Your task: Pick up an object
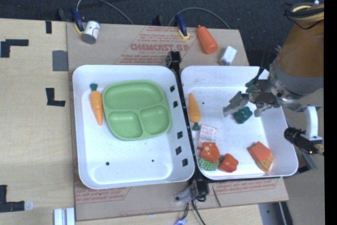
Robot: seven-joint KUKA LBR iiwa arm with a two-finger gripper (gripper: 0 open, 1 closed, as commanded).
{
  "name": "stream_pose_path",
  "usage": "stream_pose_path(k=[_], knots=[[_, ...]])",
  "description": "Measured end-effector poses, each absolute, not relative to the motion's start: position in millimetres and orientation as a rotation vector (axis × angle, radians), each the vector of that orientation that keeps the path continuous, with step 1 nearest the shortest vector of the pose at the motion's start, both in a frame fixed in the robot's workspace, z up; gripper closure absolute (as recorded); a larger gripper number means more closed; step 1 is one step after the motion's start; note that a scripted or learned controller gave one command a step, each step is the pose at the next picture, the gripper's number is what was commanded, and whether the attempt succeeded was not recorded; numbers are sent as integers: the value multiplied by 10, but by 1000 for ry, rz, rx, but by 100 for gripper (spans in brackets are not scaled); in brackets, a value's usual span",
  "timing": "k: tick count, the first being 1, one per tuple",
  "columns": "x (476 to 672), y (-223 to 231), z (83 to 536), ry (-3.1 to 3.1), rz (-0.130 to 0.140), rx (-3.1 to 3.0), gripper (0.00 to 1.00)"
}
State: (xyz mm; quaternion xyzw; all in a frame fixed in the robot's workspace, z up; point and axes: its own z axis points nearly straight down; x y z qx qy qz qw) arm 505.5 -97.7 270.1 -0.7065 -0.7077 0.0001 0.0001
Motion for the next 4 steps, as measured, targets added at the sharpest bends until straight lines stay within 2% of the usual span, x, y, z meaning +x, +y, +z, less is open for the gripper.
stream_pose_path(k=[1, 2, 3, 4], knots=[[5737, -1617, 2194, -2221, 3, -2221, 0], [5824, -2051, 872, -2225, -1, -2224, 0], [5830, -2054, 973, -2228, -2, -2225, 100], [6579, -1396, 1224, -2224, -1, -2219, 100]])
